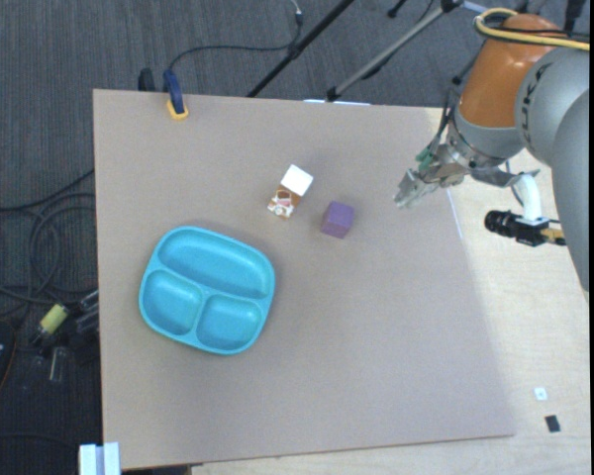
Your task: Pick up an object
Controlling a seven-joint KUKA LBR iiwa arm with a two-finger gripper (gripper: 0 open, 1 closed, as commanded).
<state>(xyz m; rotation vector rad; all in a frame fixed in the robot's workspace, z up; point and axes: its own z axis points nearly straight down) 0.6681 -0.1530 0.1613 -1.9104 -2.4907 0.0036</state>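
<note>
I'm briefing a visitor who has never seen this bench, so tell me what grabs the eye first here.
The bright blue divided plate stands out most, lying at the board's lower left. Near the middle sit a small purple cube and, just to its left, a white block with brown markings. At the upper right, the grey arm with its orange band reaches in, its claw poised right of the cube.

The claw [412, 192] is hanging over the right part of the tan surface [376, 344], carrying nothing between its fingers. A purple cube [338, 219] is sitting well left of it, with a small white and brown block [291, 191] lying just beside the cube. A blue divided tray [209, 288] is resting nearer the left edge
</note>
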